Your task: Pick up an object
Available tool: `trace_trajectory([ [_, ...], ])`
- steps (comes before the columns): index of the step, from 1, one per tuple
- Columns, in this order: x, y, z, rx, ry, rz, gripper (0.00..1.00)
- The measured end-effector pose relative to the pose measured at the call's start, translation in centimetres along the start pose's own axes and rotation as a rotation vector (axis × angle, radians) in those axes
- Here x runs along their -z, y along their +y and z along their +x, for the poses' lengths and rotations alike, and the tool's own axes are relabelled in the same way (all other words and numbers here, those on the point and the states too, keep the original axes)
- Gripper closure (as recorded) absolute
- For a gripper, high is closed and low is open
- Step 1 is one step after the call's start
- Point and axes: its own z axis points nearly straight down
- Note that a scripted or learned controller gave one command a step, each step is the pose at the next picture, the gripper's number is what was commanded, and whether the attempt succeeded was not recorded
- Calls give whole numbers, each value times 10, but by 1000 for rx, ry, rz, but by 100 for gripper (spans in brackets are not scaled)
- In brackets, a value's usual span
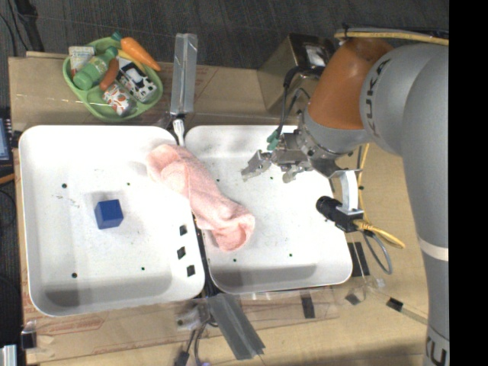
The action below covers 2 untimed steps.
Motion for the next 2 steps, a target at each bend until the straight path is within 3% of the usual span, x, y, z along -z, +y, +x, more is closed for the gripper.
trace_trajectory([
  [1,-116,-38,30,265,-1,-4,0],
  [2,-106,-38,30,269,-1,-4,100],
])
